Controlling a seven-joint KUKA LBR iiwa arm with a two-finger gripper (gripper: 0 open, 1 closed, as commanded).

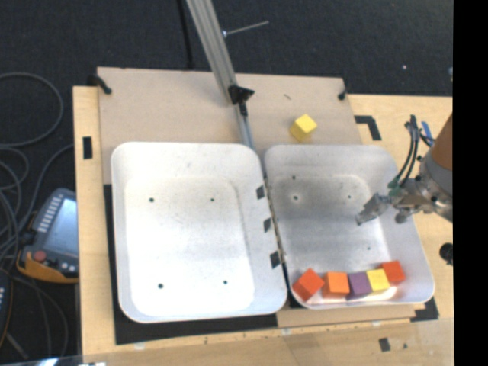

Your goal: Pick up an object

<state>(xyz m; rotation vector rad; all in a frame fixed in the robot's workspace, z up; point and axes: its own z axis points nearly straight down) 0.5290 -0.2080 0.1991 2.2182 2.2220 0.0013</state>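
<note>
Along the front wall of the right bin (328, 166) lie several blocks in a row: an orange-red block (309, 283), an orange block (336, 282), a purple block (358, 283), a yellow block (378, 280) and a red-orange block (393, 272). My gripper (386, 209) hangs over the right side of this bin, above and behind the row, its two grey fingers spread apart with nothing between them. A separate yellow block (303, 126) rests on the bench behind the bins.
The left bin (191, 227) sits beside the right one. A slanted metal rail (213, 40) rises from the bench behind the bins. Cables and a handheld pendant (52, 235) lie off the bench to the left.
</note>
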